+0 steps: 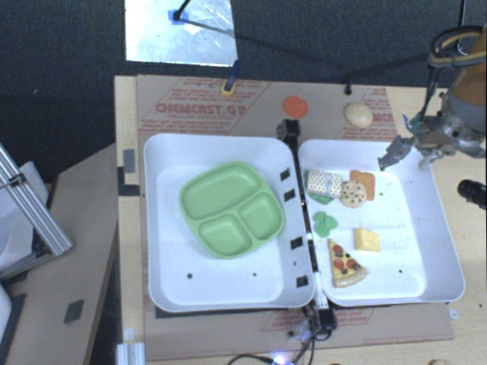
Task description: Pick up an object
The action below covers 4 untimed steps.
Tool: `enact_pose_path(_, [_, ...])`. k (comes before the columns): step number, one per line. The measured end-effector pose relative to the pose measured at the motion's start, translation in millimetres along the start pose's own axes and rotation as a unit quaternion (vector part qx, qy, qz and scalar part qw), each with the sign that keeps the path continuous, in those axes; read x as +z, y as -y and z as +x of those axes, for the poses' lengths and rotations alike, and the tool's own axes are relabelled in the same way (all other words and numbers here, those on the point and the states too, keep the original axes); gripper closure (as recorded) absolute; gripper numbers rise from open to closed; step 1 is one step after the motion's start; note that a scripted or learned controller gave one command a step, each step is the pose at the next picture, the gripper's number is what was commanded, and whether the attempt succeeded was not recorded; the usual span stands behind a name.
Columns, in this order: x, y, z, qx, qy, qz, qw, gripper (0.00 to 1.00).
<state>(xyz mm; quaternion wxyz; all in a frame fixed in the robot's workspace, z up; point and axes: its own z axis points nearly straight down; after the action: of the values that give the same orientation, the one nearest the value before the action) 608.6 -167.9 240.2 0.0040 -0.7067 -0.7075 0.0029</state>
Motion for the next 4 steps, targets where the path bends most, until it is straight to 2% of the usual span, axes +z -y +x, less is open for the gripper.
enact_pose_path(1, [-7.1,-2.3,0.3,-0.001,0.001,-0.006,1.0000,0.00])
enact_pose_path(2, [50.3,6.4,-0.3,0.000,0.000,-0.003,1.0000,0.00])
enact_pose_path(3, [92.6,9.2,1.7,0.000,0.000,-0.004,1.0000,0.00])
enact_pose_path(4, [148.0,11.3,-7.5,0.000,0.001,-0.004,1.0000,0.00])
